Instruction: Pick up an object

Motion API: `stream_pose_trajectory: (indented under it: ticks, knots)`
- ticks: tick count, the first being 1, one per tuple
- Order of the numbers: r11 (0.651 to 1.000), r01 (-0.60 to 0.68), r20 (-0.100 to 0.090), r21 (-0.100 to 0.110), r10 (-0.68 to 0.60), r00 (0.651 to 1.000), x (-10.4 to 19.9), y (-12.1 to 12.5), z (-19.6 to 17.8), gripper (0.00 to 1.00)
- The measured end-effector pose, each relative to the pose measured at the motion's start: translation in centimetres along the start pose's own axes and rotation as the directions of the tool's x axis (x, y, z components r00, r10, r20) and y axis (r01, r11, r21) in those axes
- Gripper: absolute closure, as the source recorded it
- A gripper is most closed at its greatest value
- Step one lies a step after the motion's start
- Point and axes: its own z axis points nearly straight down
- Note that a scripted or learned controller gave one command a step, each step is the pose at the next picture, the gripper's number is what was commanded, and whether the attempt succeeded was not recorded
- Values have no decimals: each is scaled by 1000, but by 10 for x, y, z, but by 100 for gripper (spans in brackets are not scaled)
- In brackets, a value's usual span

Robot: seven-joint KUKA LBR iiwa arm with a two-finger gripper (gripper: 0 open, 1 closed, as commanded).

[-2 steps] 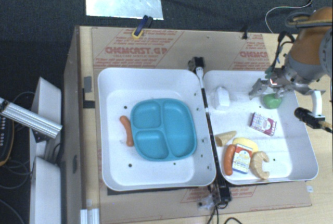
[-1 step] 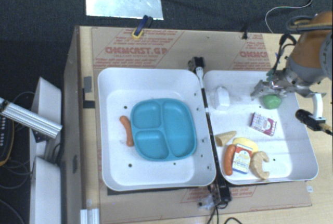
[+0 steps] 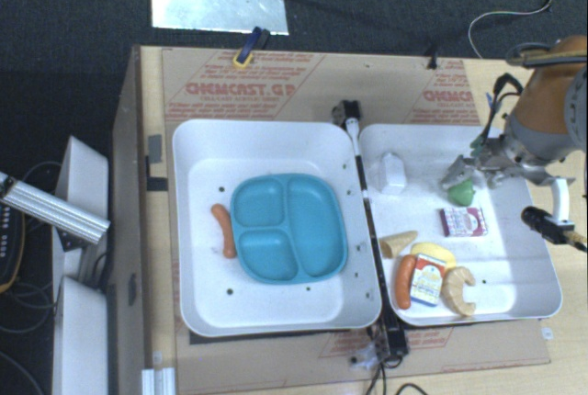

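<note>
Spread fingers of the gripper point(image 3: 464, 174) are seen just above a green object point(image 3: 460, 193) in the right bin point(image 3: 542, 292) — the reach step is judged underway; lowering and closing are called for next.

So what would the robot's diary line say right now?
gripper: over right bin | green object: just below fingers, not held | blue tray: left bin

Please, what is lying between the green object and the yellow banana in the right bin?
In the camera view, a small pink and white packet lies between the green object and the yellow banana, on the right bin's white floor.
</note>
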Motion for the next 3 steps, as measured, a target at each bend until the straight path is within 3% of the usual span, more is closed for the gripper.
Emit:
stream_pose_trajectory:
  ticks: [1,2,3]
  knots:
    - [1000,1,0,-3,-1,1000,0,1,-11,100]
    - [1000,3,-2,-2,-3,1000,62,15,11,100]
    - [1000,3,-2,-2,-3,1000,107,-15,-83,100]
